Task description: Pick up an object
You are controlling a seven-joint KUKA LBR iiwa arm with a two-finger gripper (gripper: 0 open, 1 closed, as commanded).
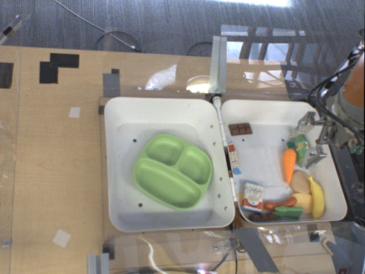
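While the left bin [114, 153] carries a single thing — a green divided plate [173, 170] lying flat near its middle, with bare white floor all round it out to the four walls — the right bin [259, 153] is crowded only along its right wall and near edge. Its middle and far-left part lie open, broken only by a brown chocolate bar [240, 129] near the far-left corner and a thin red-and-white packet [233, 158] lying along the left wall. By the right wall an orange carrot [290, 164] lies lengthwise, its green top [300, 144] pointing to the far edge; just below it sit a pale rounded item [300, 181] and a yellow banana [316, 197] hugging the wall. Along the near edge stand a small carton [253, 196], a red item [280, 204] and a green one [288, 212], all close together. The hand [315, 136] hangs over the far-right corner of this bin, just beside the carrot's green top, its metal fingers [308, 119] standing apart in a moderate gap with nothing between them — touching the carrot or not, I cannot tell. The grey arm [351, 96] enters from the right edge with dark cables [336, 76] looping above it. The tabletop [51, 153] is pale wood, bearing black marker squares [57, 66] at its far-left corner and a crumpled clear scrap [161, 77] beyond the left bin; a grey carpeted floor [142, 10] lies behind.
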